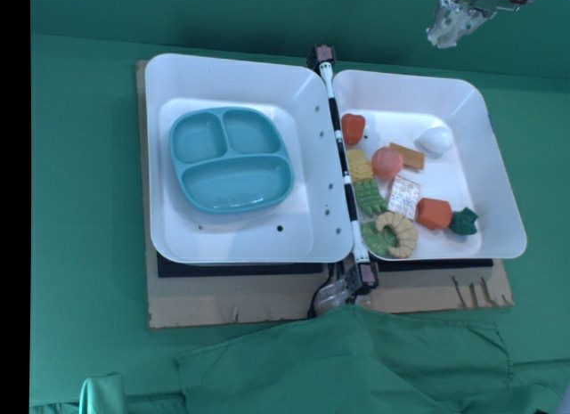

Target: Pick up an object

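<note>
The gripper (448,28) hung above the bench (89,181), beyond the far right corner of the right bin (499,181) and well apart from everything in it; whether it was wide or narrow could not be told, and nothing showed in its grasp. The right bin held small toy foods: a white piece (435,140) at the far side, a pink ball (386,162) near the middle, an orange block (433,213) and a dark green piece (463,222) at the near side. To the left of the right bin, the left bin (178,83) held a teal divided plate (232,159).
</note>
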Controlling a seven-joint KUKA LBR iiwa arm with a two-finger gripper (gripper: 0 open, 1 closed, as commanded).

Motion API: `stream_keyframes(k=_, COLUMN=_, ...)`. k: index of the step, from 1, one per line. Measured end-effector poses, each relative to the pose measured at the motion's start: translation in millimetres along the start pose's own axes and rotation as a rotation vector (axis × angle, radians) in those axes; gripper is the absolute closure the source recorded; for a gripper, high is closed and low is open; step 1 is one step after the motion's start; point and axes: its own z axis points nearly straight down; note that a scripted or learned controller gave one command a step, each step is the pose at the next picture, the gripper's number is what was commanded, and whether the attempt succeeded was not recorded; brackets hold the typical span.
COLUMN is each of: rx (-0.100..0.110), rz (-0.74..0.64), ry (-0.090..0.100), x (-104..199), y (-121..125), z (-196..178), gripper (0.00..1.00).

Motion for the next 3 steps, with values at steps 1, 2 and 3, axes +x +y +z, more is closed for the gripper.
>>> stream_keyframes(k=1, rx=0.002, rz=0.004, ry=-0.001, x=6, y=-1, z=-41, gripper=1.0)
stream_keyframes(k=2, rx=-0.005, rz=0.006, ry=-0.003, x=5, y=-36, z=-129, gripper=1.0)
stream_keyframes(k=3, rx=0.005, rz=0.011, ry=-0.003, x=-62, y=-52, z=-138, gripper=1.0)
